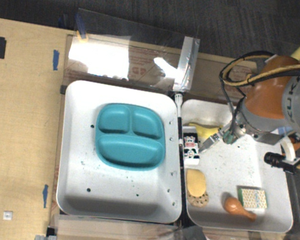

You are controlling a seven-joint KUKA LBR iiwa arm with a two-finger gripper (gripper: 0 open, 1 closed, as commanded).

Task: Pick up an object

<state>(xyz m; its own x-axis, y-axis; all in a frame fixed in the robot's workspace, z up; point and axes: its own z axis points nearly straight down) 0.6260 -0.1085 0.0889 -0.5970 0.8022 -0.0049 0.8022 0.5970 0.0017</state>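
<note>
My gripper [220,138] hangs low over the back left part of the right bin [275,180], at the end of the grey arm with its orange band [268,92]. Just left of it lies a yellow banana-shaped piece [201,131], close to or touching the gripper. A small black, white and red box [190,148] lies by the bin's left wall. Nearer the front are a yellow bun-like object [196,182] on a tan round cookie [200,199], an orange-brown pear-shaped object [236,206] and a green-edged speckled block [253,198].
The left bin [73,150] holds a teal divided plate [131,136]. A raised rim [178,149] separates the two bins. Cables [240,74] loop off the arm above the right bin. A clear plastic sheet [126,57] stands behind the left bin.
</note>
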